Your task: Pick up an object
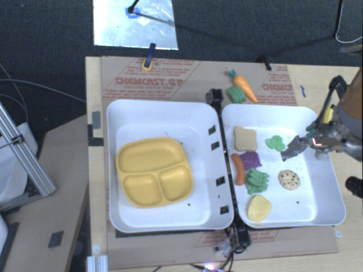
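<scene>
The right bin (326,205) holds several toy foods: a tan bread slice (245,138), a green leafy piece (276,143), a purple piece (250,160), an orange sausage (239,169), a green broccoli-like piece (257,181), a chocolate-chip cookie (289,179) and a pale yellow piece (259,208). My gripper (293,149) hangs over the bin's right half, just right of the green leafy piece and above the cookie. Nothing shows as gripped in it.
The left bin (130,115) holds a yellow divided plate (153,170). A toy carrot (246,86) and a green piece (235,94) lie on the cardboard behind the right bin. The arm's body (346,129) stands over the bin's right rim.
</scene>
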You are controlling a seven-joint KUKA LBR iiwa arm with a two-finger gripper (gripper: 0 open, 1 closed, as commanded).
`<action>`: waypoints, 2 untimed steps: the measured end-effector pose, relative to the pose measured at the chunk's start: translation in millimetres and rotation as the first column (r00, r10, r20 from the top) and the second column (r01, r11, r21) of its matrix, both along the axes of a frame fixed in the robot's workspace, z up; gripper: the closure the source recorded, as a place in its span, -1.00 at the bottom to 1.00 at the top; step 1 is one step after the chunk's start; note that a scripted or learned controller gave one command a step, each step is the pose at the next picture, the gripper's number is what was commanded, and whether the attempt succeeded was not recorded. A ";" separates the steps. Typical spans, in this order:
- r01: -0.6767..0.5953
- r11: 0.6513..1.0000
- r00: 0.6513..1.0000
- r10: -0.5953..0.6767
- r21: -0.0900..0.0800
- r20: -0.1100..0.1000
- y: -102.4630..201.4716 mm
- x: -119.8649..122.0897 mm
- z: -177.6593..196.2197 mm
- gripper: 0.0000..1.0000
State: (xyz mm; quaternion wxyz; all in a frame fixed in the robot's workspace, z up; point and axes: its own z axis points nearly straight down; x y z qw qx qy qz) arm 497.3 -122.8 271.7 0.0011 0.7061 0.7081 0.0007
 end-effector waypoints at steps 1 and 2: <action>-0.006 1.000 1.000 0.006 0.004 -0.009 60.9 -8.8 -92.4 -1.00; -0.003 1.000 1.000 0.003 -0.001 0.012 52.9 -8.6 20.0 -1.00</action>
